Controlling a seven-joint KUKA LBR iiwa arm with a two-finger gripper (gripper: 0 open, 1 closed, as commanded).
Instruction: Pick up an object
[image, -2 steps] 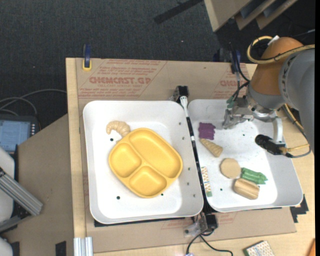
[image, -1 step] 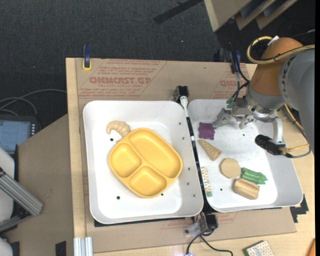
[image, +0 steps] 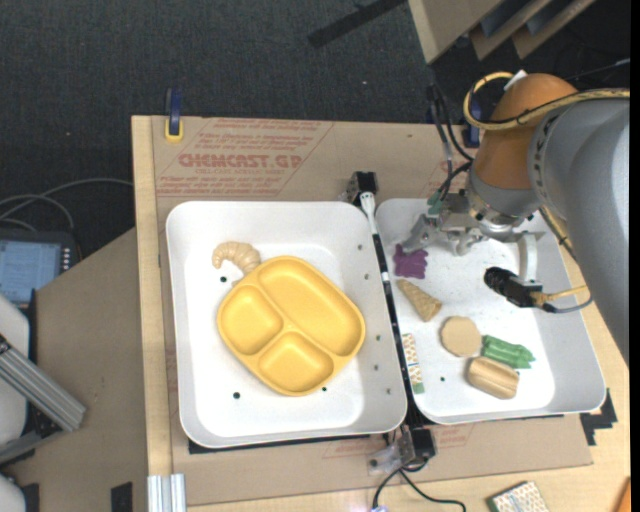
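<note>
My gripper (image: 435, 245) hangs over the back left of the right bin (image: 570, 390), open, with nothing between its fingers. Its left finger (image: 410, 241) is just above a purple bunch of grapes (image: 411, 263) by the bin's left wall. In front of the grapes lies a tan cheese wedge (image: 420, 299). Further forward sit a round tan biscuit (image: 460, 336), a green pea pod (image: 507, 351) and a brown bread roll (image: 492, 377). The left bin (image: 190, 330) holds a yellow divided plate (image: 290, 323) and a pale croissant (image: 234, 256) at the plate's back left corner.
The grey arm with its orange band (image: 520, 120) comes in from the upper right over the right bin's back edge. Both bins rest on a cardboard sheet (image: 240, 150). A black clip (image: 362, 185) sits at the back where the bins meet.
</note>
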